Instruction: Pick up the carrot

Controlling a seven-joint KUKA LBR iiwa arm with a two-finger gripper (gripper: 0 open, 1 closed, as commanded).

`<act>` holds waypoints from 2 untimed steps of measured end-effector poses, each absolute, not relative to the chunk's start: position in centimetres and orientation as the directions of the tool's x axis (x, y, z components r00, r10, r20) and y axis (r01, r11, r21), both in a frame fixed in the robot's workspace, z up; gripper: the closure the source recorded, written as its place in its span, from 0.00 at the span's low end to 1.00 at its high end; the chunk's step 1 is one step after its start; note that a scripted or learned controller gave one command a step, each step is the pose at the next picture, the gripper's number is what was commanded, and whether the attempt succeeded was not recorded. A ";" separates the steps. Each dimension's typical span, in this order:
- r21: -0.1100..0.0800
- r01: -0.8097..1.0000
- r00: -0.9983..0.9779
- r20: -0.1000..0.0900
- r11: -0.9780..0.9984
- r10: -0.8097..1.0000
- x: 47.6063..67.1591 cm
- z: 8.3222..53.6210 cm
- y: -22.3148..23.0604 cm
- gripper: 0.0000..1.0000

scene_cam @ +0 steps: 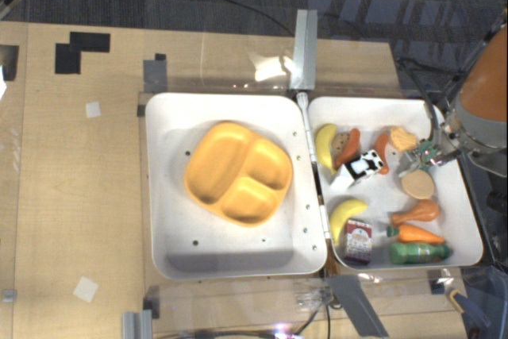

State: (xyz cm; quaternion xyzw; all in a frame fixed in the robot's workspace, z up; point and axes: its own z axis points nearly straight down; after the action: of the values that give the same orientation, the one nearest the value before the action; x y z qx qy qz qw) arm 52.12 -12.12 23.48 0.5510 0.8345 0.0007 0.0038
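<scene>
Below, on the desk [71, 194], two shallow white bins sit side by side; the left bin [163, 171] carries a yellow sectioned plate [238, 171], while the right bin [468, 202] is crowded with toy food. The carrot [421, 234] lies near the front of the right bin, pointing roughly right, just behind a green bottle-like piece [419, 252] and just in front of a tan drumstick shape [417, 212]. The arm [488, 91], reaching in from the right, has its pincer [419, 159] low over the middle of that bin, above a pale round disc [417, 185] and beside an orange-and-cream piece [397, 141]; whether its jaws stand apart or together cannot be told from this angle.

Judging by the layout, the pincer sits short of its target: it would need to travel toward the bin's front edge, line its jaws across the carrot's narrow width rather than along its length, and descend squarely between the drumstick and the green piece. Neighbours are close, so a skewed descent risks catching the wrong item.
</scene>
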 end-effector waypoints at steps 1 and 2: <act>0.004 0.954 -0.301 0.000 0.301 0.954 53.0 22.3 -6.5 1.00; -0.003 0.902 -0.431 0.000 0.431 0.902 51.0 13.2 -15.0 1.00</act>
State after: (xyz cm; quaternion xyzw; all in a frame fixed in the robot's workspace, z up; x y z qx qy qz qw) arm 50.98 -14.97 13.21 0.5333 0.8459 -0.0014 -0.0007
